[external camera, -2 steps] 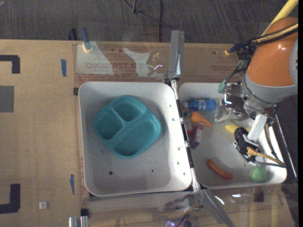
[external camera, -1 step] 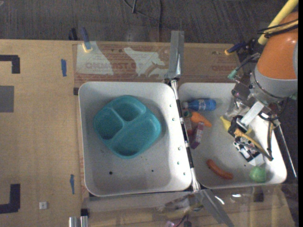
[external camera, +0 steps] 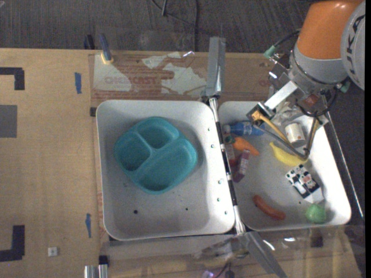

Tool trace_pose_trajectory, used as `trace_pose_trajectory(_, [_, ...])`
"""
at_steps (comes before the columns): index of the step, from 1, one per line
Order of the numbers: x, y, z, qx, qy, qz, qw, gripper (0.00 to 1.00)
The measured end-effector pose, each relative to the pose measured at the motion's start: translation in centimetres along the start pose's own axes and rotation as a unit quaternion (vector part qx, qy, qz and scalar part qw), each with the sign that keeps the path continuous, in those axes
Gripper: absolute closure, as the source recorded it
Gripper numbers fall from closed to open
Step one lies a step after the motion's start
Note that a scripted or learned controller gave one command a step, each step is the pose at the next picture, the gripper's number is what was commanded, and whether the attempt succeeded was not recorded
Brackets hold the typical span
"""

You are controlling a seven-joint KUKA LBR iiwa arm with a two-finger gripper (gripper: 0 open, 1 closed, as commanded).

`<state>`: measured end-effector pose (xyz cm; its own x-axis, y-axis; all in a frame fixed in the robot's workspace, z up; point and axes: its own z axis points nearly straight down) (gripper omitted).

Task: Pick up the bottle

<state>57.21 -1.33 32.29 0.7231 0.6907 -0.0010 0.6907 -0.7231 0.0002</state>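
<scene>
The gripper [external camera: 277, 119], finger state impossible to tell, is hovering by the bottle [external camera: 243, 130], probably light and slippery; mid-body looks best.

The arm [external camera: 339, 33] is cut off by the top and right edges, and its wrist covers the far corner of the right bin [external camera: 339, 172]. The gripper [external camera: 268, 116] is a tangle of metal and cable, too cluttered to read its fingers. The bottle [external camera: 246, 130] lies partly under that hardware, and the small dark items [external camera: 239, 158] against the bin's left wall are too blurred to name.
</scene>
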Motion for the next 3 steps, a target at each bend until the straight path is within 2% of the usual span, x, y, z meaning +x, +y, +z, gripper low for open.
trace_pose_trajectory(1, [2.4, -1.3, 2.9, 0.002, -0.001, 0.159, 0.9874, 1.00])
trace_pose_trajectory(2, [1.5, 9.0, 10.7, 0.001, 0.000, 0.144, 0.9896, 1.00])
trace_pose_trajectory(3, [6.1, 4.4, 10.5, 0.000, 0.001, 0.279, 0.9604, 1.00])
